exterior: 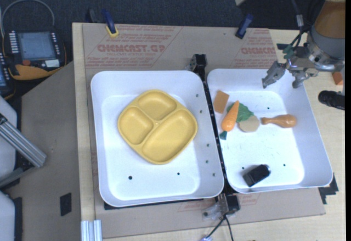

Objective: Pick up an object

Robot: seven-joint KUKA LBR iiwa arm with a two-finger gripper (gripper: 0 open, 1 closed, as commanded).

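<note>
The right bin (307, 152) holds several small items: an orange block (221, 100), a carrot (230, 116) lying on a green leafy piece (243, 111), a beige round piece (249, 124), a tan drumstick-shaped piece (279, 121) and a black object (256, 174) near the front. My gripper (284, 79) hangs over the bin's back right corner, above and to the right of the carrot. Its two grey fingers (271, 77) are spread apart with nothing between them.
The left bin (104, 146) carries a yellow divided plate (158, 125). A black clamp (198, 62) sits at the back where the two bins meet. A handheld pendant (33, 50) lies off the bench at the far left.
</note>
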